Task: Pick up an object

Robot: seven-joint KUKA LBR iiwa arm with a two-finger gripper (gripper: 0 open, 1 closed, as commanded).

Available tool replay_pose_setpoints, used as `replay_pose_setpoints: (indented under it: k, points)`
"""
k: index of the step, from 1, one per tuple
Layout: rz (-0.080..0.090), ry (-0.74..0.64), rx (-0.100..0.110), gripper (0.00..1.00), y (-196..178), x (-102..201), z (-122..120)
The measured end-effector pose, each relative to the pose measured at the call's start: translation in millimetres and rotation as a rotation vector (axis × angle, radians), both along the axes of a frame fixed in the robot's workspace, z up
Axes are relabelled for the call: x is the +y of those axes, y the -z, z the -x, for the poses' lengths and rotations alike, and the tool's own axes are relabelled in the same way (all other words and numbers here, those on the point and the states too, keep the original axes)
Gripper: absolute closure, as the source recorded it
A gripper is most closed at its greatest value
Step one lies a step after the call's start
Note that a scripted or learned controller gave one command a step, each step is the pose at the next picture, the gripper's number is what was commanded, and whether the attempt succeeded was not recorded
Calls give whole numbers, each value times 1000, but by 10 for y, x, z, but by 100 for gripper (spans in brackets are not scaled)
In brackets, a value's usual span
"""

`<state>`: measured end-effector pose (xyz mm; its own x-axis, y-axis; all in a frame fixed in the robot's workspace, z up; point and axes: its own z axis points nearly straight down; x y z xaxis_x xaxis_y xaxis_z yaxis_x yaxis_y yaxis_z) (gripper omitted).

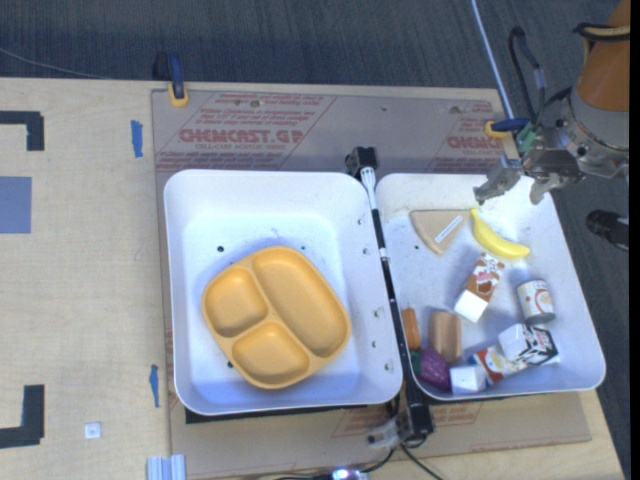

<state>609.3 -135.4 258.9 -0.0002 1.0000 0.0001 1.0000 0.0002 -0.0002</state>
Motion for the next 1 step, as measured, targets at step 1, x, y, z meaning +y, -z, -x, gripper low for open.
replay_pose_setpoints:
  k: [1]
  points:
    - [-1,1,3,0,1427,61,95]
